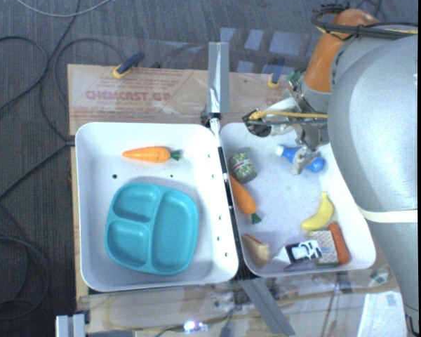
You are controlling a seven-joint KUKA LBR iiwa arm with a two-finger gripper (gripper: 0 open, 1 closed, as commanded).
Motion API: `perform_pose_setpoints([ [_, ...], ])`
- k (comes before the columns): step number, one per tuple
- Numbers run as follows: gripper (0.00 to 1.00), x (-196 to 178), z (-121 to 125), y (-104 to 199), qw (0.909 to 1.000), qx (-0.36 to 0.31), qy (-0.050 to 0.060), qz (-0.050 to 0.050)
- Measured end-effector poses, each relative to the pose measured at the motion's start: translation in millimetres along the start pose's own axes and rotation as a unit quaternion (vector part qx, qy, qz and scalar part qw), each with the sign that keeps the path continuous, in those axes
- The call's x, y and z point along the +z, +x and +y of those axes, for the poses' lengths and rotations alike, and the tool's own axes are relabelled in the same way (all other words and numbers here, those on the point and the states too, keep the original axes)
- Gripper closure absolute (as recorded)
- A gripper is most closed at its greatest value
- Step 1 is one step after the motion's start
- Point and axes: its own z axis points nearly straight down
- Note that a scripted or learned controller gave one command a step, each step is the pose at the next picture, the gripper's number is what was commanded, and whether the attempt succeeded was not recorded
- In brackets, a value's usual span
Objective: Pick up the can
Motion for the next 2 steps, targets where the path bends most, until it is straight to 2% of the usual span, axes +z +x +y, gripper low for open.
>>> perform_pose_setpoints([
  [1,0.00,91.6,11.9,9.6,0.9993,0.037,0.003,-0.003],
  [2,1.00,84.4,10.5,9.6,0.9994,0.034,0.005,-0.003],
])
